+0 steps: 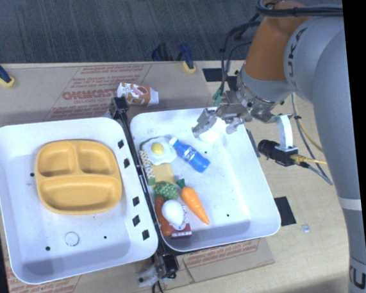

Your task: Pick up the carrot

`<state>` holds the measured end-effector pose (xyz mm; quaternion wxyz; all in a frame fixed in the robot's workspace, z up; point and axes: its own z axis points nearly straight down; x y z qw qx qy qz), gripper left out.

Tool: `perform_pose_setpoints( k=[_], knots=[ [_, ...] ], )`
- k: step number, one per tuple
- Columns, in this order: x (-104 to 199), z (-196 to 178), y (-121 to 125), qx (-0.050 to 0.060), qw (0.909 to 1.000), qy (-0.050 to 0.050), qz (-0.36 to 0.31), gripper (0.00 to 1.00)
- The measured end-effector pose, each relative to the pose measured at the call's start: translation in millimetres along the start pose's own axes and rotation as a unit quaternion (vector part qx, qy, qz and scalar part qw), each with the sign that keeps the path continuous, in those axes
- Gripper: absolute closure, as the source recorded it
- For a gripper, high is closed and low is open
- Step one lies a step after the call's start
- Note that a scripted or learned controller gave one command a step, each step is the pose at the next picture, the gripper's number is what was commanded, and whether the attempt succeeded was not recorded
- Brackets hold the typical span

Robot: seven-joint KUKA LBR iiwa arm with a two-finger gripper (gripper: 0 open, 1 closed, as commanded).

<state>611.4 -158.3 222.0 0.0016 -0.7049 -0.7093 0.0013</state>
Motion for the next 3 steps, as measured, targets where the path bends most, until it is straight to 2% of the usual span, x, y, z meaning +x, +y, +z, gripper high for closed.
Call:
perform_pose_setpoints(
  k=[1, 2, 3],
  knots=[
    [42, 131, -56, 0.0, 0.9972, 0.0, 0.075, 0.0],
    [42, 121, -56, 0.001, 0.9974, 0.0, 0.072, 1.0],
    [111, 31, -80, 0.0, 0.982, 0.0, 0.189, 1.0]
  ],
)
